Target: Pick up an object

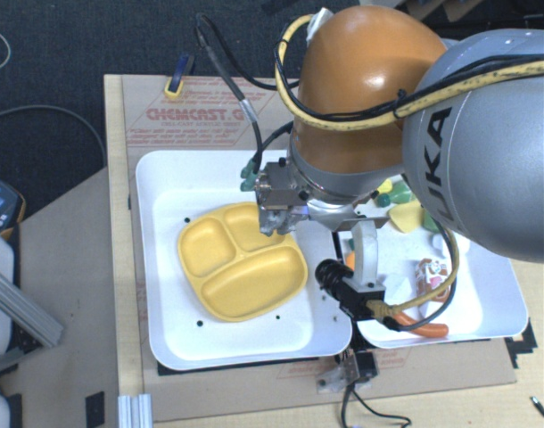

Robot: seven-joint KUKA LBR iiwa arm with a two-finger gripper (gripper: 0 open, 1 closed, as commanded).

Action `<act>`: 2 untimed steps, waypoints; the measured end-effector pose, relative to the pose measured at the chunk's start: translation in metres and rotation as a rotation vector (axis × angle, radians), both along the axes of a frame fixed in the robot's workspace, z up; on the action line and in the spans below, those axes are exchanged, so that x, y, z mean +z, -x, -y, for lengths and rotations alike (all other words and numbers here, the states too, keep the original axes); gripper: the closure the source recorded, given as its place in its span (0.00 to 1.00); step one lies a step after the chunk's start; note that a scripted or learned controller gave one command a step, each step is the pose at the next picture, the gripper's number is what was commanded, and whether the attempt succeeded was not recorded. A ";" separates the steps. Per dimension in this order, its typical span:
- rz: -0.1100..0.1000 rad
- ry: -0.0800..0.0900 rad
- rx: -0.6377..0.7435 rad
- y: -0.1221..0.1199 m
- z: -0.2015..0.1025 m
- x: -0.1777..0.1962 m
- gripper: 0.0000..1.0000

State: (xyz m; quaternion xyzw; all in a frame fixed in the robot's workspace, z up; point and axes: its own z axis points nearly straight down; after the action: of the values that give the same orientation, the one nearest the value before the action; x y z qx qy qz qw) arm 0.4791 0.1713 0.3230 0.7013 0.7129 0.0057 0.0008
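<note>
Yellow three-compartment plastic tray (pixel 243 262), left bin's (pixel 156 239) middle: directly left of and below the gripper (pixel 274 214) (grip state hidden, cannot tell).

Grey arm (pixel 495 141) with orange band (pixel 366 69), yellow-black cables (pixel 343 121)

A robotics lab: KUKA arm (pixel 486 150), cabled bench (pixel 120 239), bins (pixel 152 239).

Grey arm (pixel 486 141) (orange band above wrist) points steeply downward.
</note>
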 end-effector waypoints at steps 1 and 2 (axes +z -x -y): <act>-0.022 0.012 -0.022 -0.006 0.043 -0.107 1.00; 0.006 0.001 -0.013 -0.001 0.033 0.034 1.00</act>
State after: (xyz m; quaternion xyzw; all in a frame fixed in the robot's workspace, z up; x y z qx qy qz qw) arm 0.4804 0.1387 0.3574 0.7058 0.7084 0.0075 0.0034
